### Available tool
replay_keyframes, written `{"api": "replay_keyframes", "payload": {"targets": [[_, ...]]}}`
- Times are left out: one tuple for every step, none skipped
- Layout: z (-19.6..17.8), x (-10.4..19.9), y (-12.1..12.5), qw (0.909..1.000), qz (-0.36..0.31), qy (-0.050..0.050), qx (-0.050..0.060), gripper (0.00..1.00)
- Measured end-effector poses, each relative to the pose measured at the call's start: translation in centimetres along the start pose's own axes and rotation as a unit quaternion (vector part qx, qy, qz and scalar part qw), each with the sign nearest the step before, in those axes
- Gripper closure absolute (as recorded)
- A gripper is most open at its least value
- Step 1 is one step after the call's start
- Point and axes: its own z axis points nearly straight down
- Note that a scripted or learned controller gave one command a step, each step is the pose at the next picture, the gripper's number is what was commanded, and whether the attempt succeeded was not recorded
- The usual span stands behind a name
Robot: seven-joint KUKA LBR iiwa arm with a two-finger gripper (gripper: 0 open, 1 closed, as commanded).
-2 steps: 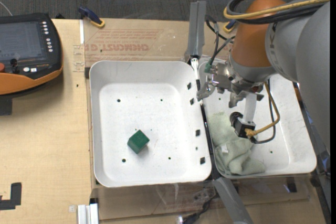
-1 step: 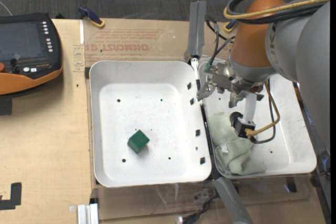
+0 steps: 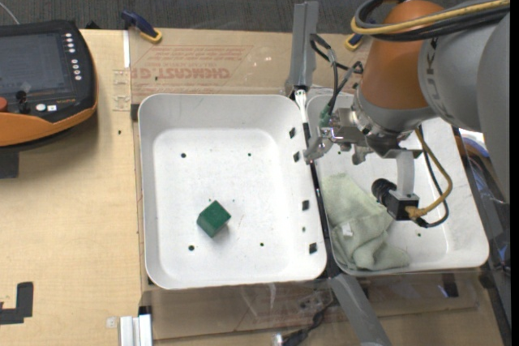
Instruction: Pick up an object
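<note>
Pale cloth [image 3: 361,227] near the tool [image 3: 354,140] — right bin [image 3: 464,243].

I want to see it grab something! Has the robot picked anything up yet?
Not yet. Nothing looks done: the green block lies in the left bin, and the pale cloth lies crumpled in the right bin. In hand: the arm hangs over the right bin, by the cloth. Left to do: grab one thing and lift it.
</note>
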Motion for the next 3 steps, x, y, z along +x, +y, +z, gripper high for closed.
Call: {"api": "replay_keyframes", "payload": {"targets": [[0.0,7.5,-4.0,0.9908,0.136,0.000,0.001,0.00],[8.8,12.5,-5.6,0.9870,0.161,-0.001,0.002,0.00],[7.9,12.2,-5.6,0.9864,0.164,-0.001,0.003,1.00]]}}
